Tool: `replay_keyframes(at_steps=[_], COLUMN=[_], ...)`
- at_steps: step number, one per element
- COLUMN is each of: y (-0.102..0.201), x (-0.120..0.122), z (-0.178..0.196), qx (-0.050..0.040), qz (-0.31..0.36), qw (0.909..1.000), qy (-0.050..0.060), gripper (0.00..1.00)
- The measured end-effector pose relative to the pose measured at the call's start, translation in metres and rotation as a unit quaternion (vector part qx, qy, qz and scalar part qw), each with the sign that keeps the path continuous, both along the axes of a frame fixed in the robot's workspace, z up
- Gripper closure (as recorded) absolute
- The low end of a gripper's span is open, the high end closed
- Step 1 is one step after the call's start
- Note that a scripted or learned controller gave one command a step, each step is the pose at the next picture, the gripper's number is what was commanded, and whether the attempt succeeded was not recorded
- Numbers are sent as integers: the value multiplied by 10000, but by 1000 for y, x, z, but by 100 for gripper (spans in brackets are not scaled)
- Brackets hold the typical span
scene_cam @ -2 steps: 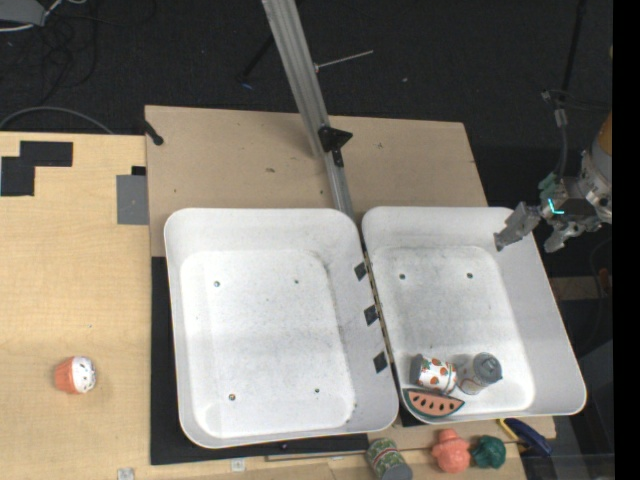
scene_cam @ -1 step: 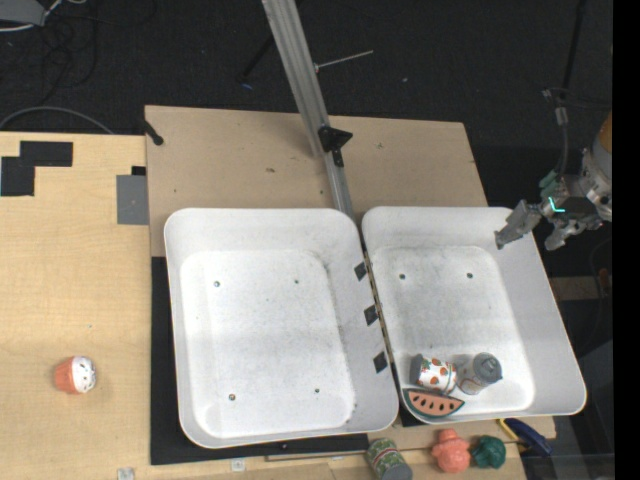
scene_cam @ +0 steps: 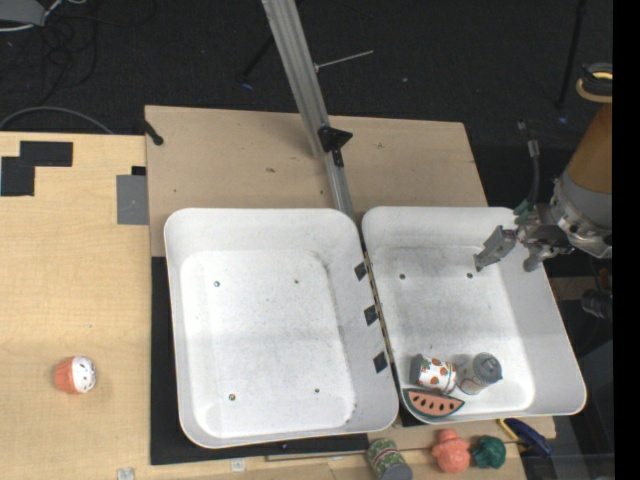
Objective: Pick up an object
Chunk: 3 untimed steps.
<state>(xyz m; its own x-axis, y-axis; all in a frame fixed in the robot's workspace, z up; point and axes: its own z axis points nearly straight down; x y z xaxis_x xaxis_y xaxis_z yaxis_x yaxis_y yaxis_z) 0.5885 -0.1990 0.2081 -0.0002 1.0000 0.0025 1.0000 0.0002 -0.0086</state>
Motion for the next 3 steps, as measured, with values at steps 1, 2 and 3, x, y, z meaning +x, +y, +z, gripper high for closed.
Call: replay_keyframes(at_steps=[1, 2, 3], y=[3, 4, 3], x=[2, 1, 2], z=[-64, -117, -105], qx=[2, -7, -10], qz=[-3, -7, -29], qw=[10000, 10000, 10000], qy=[2, -24, -32], gripper=[0, 0, 100])
